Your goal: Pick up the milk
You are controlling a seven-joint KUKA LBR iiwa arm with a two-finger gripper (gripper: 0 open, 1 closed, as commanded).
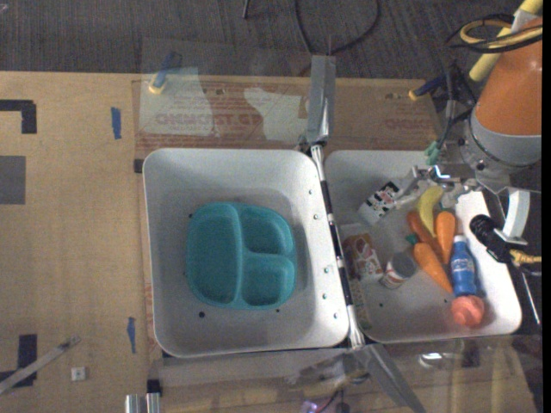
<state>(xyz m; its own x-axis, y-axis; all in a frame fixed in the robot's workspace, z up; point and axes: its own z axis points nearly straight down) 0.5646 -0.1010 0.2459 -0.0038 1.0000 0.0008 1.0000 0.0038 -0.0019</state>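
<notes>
Jaws on the gripper (433,175) are too small and blurry to see well, so whether they are open or closed cannot be told. Nothing can be seen held between them. The gripper hangs over the top of the right bin (508,321), at the end of the grey arm (508,101) with its orange band.

2 white bins sit side by side. The left bin (172,196) holds 1 teal plate (241,255) with 3 parts.

The right bin holds many things:
- 1 milk (381,199), a small white and black carton
- 1 yellow banana (428,205)
- 2 orange carrots (444,232), close together, with 1 more small orange piece next to them
- 1 blue bottle (462,269)
- 1 small can (398,269)
- 1 brown box (363,255)
- 1 round pink thing (467,311)

The milk lies in the top left part of the right bin, near the wall between the 2 bins. It is left of the gripper and a bit lower in the view, close by but apart. The banana lies between the milk and the carrots.
</notes>
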